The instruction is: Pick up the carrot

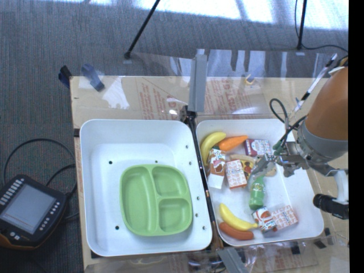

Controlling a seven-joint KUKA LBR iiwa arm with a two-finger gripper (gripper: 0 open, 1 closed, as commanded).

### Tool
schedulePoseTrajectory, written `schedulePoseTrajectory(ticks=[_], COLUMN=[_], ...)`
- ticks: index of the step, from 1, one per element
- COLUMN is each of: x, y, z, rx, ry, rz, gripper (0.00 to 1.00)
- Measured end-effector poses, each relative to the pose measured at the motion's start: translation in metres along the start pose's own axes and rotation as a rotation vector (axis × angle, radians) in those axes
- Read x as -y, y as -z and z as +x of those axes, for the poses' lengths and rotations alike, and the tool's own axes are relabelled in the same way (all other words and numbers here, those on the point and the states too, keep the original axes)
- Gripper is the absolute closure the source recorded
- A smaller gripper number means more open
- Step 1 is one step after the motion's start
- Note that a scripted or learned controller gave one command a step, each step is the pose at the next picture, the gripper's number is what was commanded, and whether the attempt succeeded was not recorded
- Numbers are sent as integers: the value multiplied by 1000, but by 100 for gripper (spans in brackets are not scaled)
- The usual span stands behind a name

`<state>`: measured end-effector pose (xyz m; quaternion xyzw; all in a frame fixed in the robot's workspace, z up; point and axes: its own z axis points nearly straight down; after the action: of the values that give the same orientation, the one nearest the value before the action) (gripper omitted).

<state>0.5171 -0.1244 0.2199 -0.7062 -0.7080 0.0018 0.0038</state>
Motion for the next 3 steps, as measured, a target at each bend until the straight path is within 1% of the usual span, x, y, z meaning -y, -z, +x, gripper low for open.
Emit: schedulePoseTrajectory(ticks=[1, 2, 3], x=[-56, -102, -128], y=[5, -13, -92], z=[-34, -4, -28], rx=[2, 3, 3], ry=[266, 496, 757], rz=[-5, -5, -5], gripper=[0, 0, 0])
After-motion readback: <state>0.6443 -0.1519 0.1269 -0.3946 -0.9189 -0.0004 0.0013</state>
